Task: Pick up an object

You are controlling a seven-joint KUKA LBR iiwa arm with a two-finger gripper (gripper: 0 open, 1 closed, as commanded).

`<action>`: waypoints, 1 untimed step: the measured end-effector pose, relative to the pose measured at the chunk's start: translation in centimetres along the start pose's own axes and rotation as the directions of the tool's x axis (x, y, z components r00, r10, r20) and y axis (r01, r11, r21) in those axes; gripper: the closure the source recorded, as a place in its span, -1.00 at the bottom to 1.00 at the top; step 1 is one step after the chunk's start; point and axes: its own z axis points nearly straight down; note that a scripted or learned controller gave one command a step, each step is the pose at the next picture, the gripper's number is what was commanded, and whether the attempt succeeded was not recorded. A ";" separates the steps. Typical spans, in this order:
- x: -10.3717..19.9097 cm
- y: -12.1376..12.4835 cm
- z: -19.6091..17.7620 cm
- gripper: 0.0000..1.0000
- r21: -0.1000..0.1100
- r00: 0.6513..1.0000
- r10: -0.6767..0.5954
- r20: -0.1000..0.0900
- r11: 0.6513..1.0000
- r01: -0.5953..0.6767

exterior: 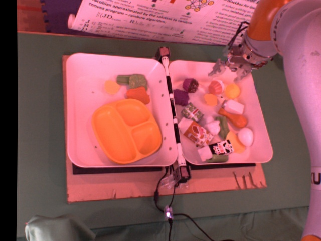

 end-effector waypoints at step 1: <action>0.5 0.2 4.1 -1.00 -0.001 1.000 -0.001 -0.001 1.000 0.001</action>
